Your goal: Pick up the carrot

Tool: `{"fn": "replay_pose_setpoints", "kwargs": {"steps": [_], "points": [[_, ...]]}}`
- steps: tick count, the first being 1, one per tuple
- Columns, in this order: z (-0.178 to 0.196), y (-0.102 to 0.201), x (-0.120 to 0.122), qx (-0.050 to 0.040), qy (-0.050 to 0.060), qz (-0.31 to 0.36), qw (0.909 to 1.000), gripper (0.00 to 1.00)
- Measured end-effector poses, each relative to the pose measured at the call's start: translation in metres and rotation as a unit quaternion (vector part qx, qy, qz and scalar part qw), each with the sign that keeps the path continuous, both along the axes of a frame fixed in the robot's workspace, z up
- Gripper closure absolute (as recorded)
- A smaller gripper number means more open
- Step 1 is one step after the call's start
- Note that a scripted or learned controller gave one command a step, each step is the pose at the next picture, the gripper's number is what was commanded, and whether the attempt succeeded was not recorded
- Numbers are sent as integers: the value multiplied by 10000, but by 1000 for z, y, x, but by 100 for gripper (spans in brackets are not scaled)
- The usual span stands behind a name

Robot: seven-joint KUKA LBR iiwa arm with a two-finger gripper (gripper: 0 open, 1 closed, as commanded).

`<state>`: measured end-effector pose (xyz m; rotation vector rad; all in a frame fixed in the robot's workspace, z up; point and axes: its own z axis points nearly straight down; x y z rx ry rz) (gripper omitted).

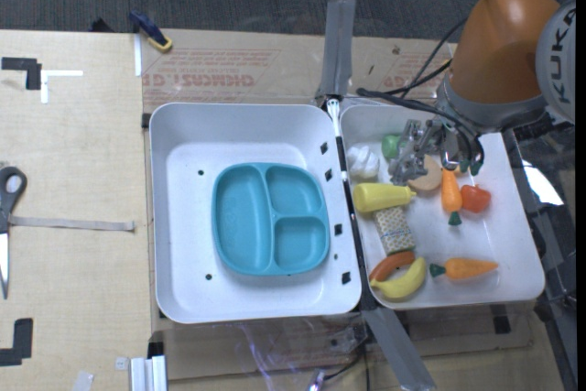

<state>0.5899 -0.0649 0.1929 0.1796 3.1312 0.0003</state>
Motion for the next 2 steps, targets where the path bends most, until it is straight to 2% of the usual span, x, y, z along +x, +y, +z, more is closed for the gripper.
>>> {"fn": "replay_pose_setpoints", "kwargs": {"steps": [1, 2], "points": [[0, 0, 0, -1, 4, -2, 10000, 0], [-3, -46, 8, -7, 0, 512, 9987, 0]]}}
